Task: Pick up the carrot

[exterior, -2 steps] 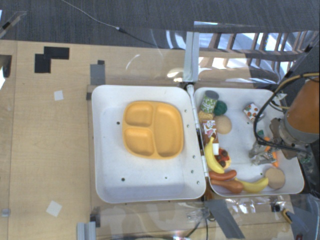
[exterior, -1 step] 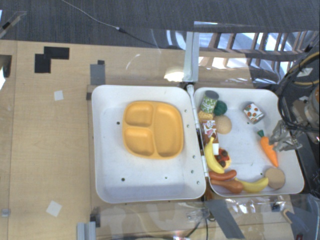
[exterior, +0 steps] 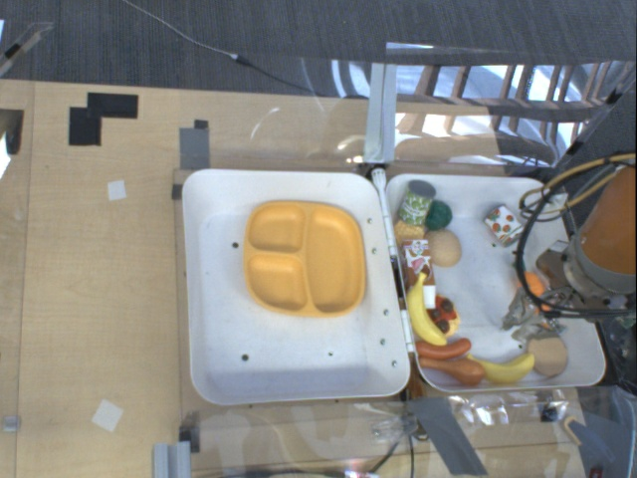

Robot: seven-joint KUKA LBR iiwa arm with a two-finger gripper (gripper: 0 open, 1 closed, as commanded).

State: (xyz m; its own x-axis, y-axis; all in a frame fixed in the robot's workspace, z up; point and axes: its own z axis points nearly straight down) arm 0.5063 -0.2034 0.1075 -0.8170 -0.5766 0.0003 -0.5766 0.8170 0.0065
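The carrot [exterior: 534,284] shows as a small orange piece near the right side of the right bin [exterior: 478,267], partly covered by the arm's wrist. My gripper [exterior: 524,316] reaches down just below and left of it, with its metal tip close to the bin floor. Whether the carrot touches the gripper is unclear, since the grey and orange wrist [exterior: 602,242] and black cables hide much of that spot. A beige round item [exterior: 546,355] lies right below the gripper.
The left bin [exterior: 214,297] holds a yellow divided plate [exterior: 304,257]. In the right bin lie two bananas [exterior: 419,312] [exterior: 507,368], two sausages [exterior: 445,349], broccoli [exterior: 438,214], a green can [exterior: 415,207], a small carton [exterior: 418,259] and a white patterned box [exterior: 505,224].
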